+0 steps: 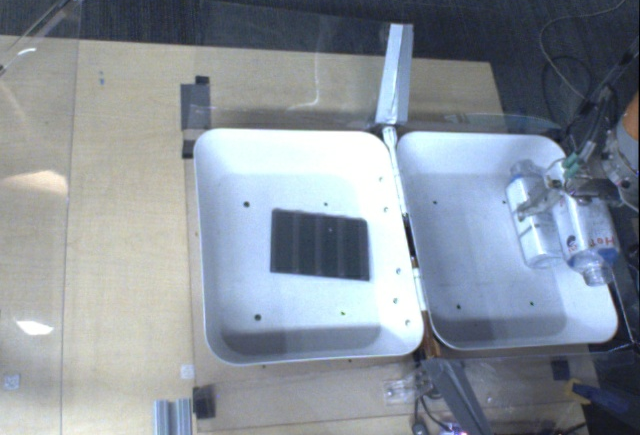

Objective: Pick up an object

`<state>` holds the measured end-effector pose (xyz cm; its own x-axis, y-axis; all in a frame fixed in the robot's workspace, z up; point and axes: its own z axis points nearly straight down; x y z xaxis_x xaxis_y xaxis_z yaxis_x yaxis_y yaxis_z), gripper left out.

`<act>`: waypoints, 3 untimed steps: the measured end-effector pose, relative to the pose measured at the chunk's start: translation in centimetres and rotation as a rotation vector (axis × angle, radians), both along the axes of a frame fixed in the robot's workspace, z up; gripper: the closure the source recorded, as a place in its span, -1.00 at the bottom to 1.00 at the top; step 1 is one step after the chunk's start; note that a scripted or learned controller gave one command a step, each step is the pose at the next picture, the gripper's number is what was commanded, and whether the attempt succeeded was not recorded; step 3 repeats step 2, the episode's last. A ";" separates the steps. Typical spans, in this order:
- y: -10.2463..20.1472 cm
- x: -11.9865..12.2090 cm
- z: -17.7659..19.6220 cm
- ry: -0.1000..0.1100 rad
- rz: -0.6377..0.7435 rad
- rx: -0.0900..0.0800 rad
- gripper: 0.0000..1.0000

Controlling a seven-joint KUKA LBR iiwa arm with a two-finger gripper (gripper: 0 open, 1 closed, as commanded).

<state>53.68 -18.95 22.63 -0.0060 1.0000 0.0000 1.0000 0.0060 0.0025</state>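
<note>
A clear plastic bottle (532, 221) lies in the right bin (470, 308), near its right side. A second clear bottle (590, 249) with a red-lettered label and a blue cap end lies just to its right, touching it. My gripper (566, 179) reaches in from the right edge and hovers over the upper ends of the two bottles, close to them. Whether it touches either bottle cannot be made out. A dark ribbed rectangular pad (320, 245) lies flat in the middle of the left bin (230, 183).
A metal post (394, 75) stands at the back where the two bins meet. Cables (590, 103) hang by the arm at the right. Black brackets (196, 105) sit at the left bin's corners. A clear sheet covers the bench on the left.
</note>
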 end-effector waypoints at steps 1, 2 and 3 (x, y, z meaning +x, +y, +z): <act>-1.1 3.4 1.4 -0.005 0.119 -0.002 -1.00; -1.9 3.3 -9.5 -0.044 0.275 -0.024 -1.00; -1.9 3.3 -9.5 -0.044 0.275 -0.024 -1.00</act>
